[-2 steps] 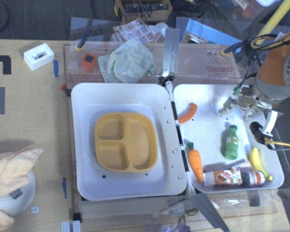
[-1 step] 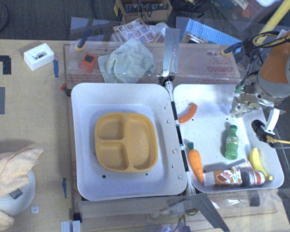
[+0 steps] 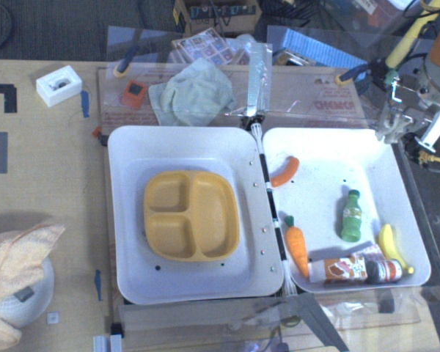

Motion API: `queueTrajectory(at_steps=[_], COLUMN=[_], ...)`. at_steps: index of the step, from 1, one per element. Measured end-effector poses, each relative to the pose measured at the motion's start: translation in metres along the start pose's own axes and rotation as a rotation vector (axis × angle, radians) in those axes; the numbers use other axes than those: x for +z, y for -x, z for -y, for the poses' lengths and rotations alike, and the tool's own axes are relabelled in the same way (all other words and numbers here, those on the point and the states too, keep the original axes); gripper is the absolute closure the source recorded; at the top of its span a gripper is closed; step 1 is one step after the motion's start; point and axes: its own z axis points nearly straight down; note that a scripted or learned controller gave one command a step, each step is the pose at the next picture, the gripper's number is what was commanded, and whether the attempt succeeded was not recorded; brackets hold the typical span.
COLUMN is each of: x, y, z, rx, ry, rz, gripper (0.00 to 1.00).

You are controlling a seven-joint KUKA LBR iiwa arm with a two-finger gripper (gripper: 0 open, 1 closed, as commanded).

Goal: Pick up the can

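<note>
The can [image 3: 356,270], a cylinder with an orange-red label and a dark end, lies on its side along the front wall of the right bin [image 3: 319,152]. A carrot [image 3: 297,249] touches its left end and a banana [image 3: 391,245] lies by its right end. My gripper [image 3: 397,123] hangs over the bin's back right corner, well away from the can, and nothing shows in it.
A green bottle [image 3: 350,215] stands just behind the can, and a small sausage [image 3: 284,171] lies at the bin's back left. The left bin [image 3: 125,160] holds a yellow divided plate [image 3: 192,215]. A cloth [image 3: 194,92] and clutter lie behind the bins.
</note>
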Motion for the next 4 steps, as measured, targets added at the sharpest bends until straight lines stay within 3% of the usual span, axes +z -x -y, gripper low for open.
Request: queueTrajectory(at_steps=[1,2,3,4], x=[0.067,0.014,0.092,0.041], y=[-0.017,0.0,-0.009,-0.007], z=[-0.014,-0.023,0.001,0.016], rx=[0.177,0.419,0.692,0.605], ry=[-0.006,0.0,-0.008,-0.003], rz=[0.0,0.0,0.001,0.0], gripper=[1.0,1.0,1.0,1.0])
